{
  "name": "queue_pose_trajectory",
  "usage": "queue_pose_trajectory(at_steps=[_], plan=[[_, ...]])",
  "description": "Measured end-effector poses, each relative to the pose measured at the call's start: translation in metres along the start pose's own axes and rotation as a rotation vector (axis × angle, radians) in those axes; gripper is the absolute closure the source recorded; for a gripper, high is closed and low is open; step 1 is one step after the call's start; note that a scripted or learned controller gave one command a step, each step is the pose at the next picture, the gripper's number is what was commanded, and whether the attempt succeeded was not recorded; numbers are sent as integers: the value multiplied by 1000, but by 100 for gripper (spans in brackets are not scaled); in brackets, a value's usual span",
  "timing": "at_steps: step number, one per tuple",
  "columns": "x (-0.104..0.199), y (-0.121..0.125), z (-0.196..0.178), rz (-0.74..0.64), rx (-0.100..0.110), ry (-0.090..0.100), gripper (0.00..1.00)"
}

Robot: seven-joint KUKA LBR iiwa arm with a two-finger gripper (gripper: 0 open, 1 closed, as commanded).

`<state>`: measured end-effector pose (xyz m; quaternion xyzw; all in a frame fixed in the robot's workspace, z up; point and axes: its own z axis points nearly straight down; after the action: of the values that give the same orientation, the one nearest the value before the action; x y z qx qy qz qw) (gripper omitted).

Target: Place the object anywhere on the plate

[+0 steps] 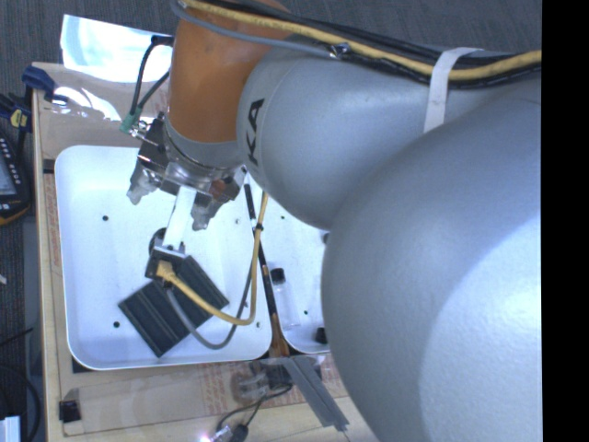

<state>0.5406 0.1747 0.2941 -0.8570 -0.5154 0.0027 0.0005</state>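
Gripper (pixel 168 208) hangs over the left bin (pixel 83 256), above its far half, pointing down at the white floor. The two pale fingers (pixel 141 188) stand well apart with bare bin floor showing between them; nothing is gripped. The orange band (pixel 210 72) sits directly above the wrist. The grey arm (pixel 414 247) comes in from the right and covers most of the right bin (pixel 302 331), leaving a narrow strip visible near the shared edge. Object and plate: cannot tell where either lies, since the arm hides much of the scene. The left bin floor has a few small dark dots (pixel 104 217), too small to identify. A small dark piece (pixel 276 275) sits just beside the rim between the two bins; cannot tell what it is. Yellow and black cables (pixel 368 49) run along the top of the arm, bound by a white strap (pixel 442 86). The bins rest on a wooden bench (pixel 138 394), with a metal bracket (pixel 317 394) at its near edge. A bright clear sheet (pixel 101 44) lies beyond the left bin's far side, and a blue clamp (pixel 37 79) sits at the far left corner.
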Motion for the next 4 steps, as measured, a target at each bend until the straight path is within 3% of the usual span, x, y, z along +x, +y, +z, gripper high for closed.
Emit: queue_pose_trajectory(at_steps=[1, 2, 3, 4], plan=[[-67, -4, 15, -187, 2, 0, 100], [43, 55, 37, 37, 0, 1, 100], [71, 77, 21, -89, -1, 4, 100], [19, 23, -106, -98, -2, 6, 100]])
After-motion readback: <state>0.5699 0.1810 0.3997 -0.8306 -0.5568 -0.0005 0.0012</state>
